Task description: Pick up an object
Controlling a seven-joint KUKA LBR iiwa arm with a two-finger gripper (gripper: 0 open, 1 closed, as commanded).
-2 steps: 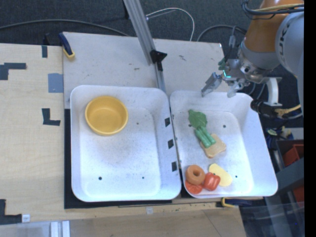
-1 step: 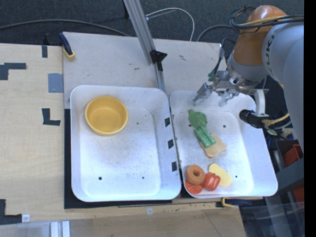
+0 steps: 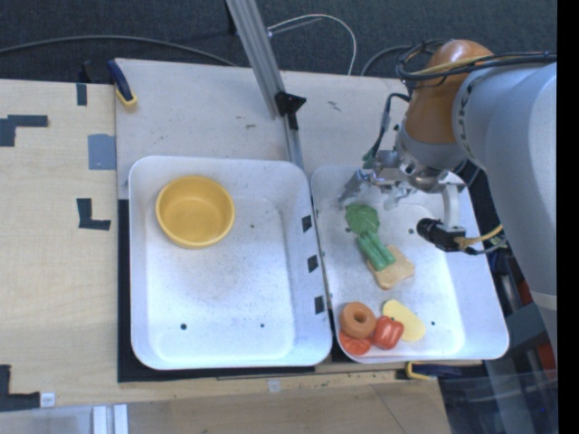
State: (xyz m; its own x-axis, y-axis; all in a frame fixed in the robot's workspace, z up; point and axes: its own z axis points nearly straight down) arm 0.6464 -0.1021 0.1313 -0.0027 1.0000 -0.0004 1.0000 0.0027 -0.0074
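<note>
1. The claw (image 3: 374, 186) hangs over the far end of the right bin (image 3: 470, 328), its fingers spread apart and pinching nothing.
2. A green toy (image 3: 368, 233) lies just beneath and toward the near side of the claw, close beside it; whether they touch I cannot tell.
3. The green toy's lower end meets a tan piece (image 3: 395, 272).
4. A brown ring (image 3: 358, 317), a red piece (image 3: 387, 332) and a yellow piece (image 3: 407, 319) cluster near the bin's front edge, well apart from the claw.
5. A yellow bowl (image 3: 194, 211) sits in the left bin (image 3: 226, 333).

Arm (image 3: 516, 152) cut off at right.
</note>
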